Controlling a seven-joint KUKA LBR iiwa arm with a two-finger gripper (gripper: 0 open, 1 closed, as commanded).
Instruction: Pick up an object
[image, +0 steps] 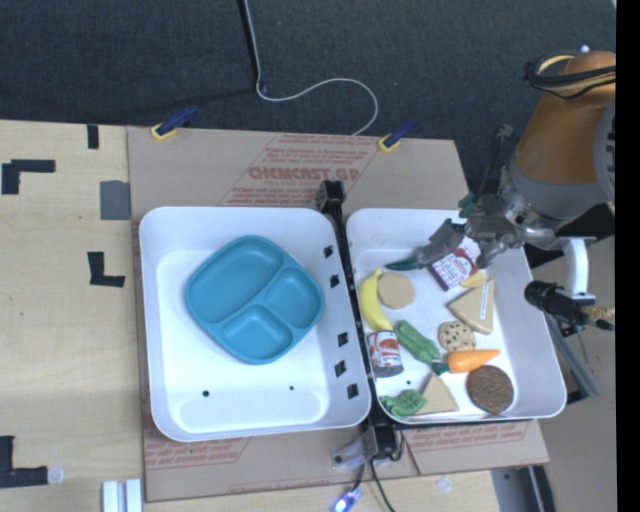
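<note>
The gripper hangs low over the back of the right bin, and whether it is clenched or released I cannot tell from here. Just under it lies a small dark red packet, touching or nearly so. Nearer me sit a cheese wedge, a round cracker, a banana, a carrot and a brown patty. The left bin holds a blue divided tray. Both rest on the desk.
</note>
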